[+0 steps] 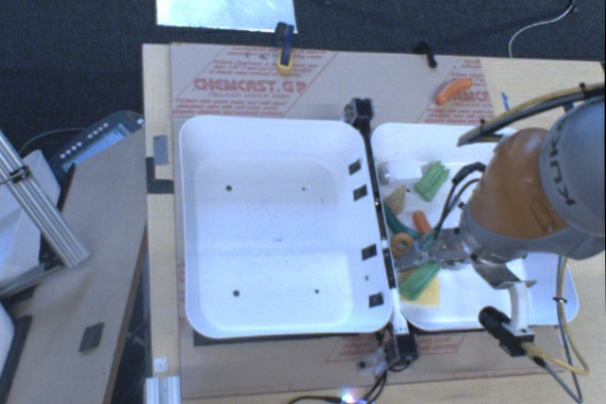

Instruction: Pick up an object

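1. You are looking down at a slant on a bench (161, 317) that bears two shallow white bins side by side; the left bin (275, 227) sits toward the middle of the view and the right bin (473, 303) lies just beside it, their inner walls touching.
2. Your arm (530, 194), grey with an orange band, reaches in from the right and hangs over the right bin; its gripper (437, 246) points at the cluster of small things near that bin's left wall.
3. Whether the jaws are released or clenched cannot be told; the wrist hides them, and no object shows between them.
4. The things to pick lie in the right bin: a light green block (433, 180) toward the far side; an orange piece (420, 222) and an orange ring (403, 243) below it; a dark green piece (417, 279) lying on a yellow piece (428, 294) just beside the gripper.
5. An orange, carrot-like object (454, 91) lies on the bench beyond the right bin, well apart from the gripper.
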Tool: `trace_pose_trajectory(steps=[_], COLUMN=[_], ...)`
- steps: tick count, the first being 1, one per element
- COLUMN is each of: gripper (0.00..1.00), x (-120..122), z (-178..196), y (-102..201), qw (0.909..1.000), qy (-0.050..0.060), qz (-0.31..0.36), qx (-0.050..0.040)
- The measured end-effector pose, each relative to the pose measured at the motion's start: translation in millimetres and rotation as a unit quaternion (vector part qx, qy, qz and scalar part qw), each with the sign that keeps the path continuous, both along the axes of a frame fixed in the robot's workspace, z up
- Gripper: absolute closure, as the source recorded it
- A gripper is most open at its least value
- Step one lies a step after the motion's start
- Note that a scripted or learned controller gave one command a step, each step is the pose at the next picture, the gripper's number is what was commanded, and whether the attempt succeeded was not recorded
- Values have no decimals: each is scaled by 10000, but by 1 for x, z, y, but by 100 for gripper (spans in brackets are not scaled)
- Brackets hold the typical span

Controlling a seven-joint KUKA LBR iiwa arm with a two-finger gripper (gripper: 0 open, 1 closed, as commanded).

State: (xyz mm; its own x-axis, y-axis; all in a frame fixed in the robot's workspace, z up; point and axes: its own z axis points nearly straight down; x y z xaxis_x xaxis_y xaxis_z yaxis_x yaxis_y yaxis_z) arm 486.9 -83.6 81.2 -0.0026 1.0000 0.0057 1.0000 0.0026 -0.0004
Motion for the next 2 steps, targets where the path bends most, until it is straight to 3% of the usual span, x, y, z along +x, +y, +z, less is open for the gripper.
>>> trace_pose_trajectory(steps=[2], gripper=[0], x=[123], z=[6], y=[-8], qw=[10000], qy=[-43], qz=[15], qx=[-34])
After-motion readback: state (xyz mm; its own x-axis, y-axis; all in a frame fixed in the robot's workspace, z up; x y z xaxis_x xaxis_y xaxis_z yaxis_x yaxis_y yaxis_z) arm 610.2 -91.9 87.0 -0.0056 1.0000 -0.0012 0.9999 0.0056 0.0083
